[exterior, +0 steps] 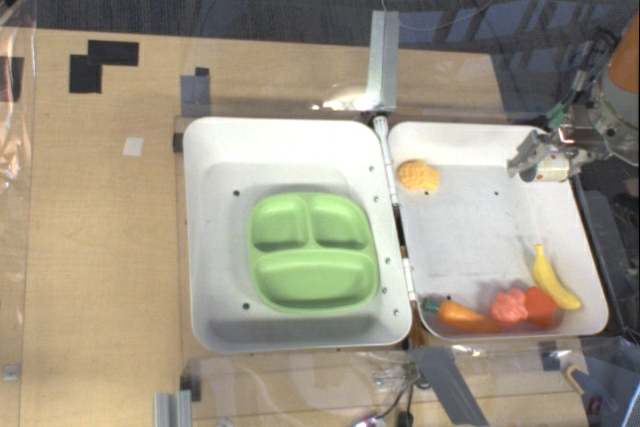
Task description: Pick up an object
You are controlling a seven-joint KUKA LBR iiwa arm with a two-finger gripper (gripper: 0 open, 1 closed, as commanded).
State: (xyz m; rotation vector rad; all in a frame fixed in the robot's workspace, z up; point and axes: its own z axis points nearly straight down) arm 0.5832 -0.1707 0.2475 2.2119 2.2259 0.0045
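— Where's the tool (541, 162)?
— Over the right bin (470, 215), at its upper right edge, reaching in from the right. Nothing between the fingers; open or shut, impossible to tell at this size.
— And things to pick?
— All in that right bin. Nearest: a small yellow-orange lumpy piece (419, 176), close to the bin's left wall, level with the tool but well apart from it, across bare white floor.
— The rest?
— Gathered in the lower right corner, well below the tool. A yellow banana (553, 279) lying slantwise beside the right wall. Just left of it, a red-orange round piece (541, 306) touching a pinkish-red lumpy one (508, 306). Then a carrot (464, 315) along the bottom wall, green end toward the left.
— Left bin (215, 215)?
— Holds a green divided plate (314, 250), three compartments, flat in the middle. Far from the tool.
— Anything else?
— Both bins side by side on the wooden tabletop (100, 245).
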